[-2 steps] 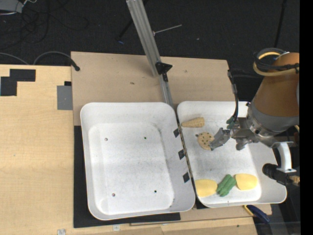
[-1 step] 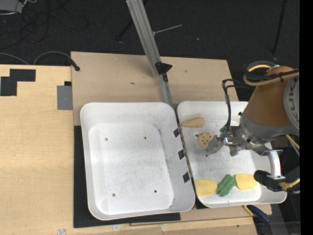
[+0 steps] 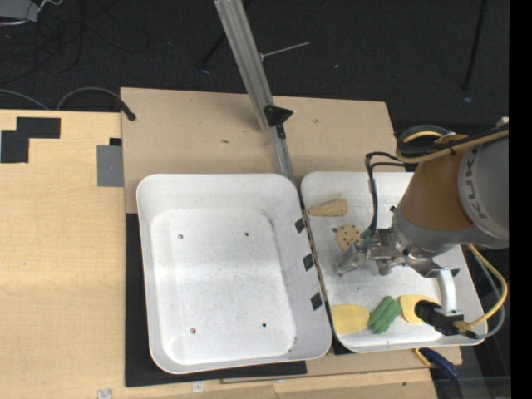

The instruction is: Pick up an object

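My gripper [image 3: 347, 264] reaches into the right bin [image 3: 332, 191] from the right, its metal fingers low over the bin floor near the middle. A small tan perforated piece [image 3: 346, 236] lies just above the fingers. A tan cone-shaped piece [image 3: 327, 209] rests near the bin's upper left. Along the bin's front lie a yellow piece [image 3: 350, 317], a green piece [image 3: 384, 314] and another yellow piece [image 3: 412, 307]. Nothing shows between the fingers.
The left bin [image 3: 218, 273] sits beside the right one, with black clips [image 3: 309, 261] along the shared rim. A slanted aluminium rail [image 3: 249, 65] rises behind the bins. The arm's orange band [image 3: 436, 198] and cables hang over the right bin's right side.
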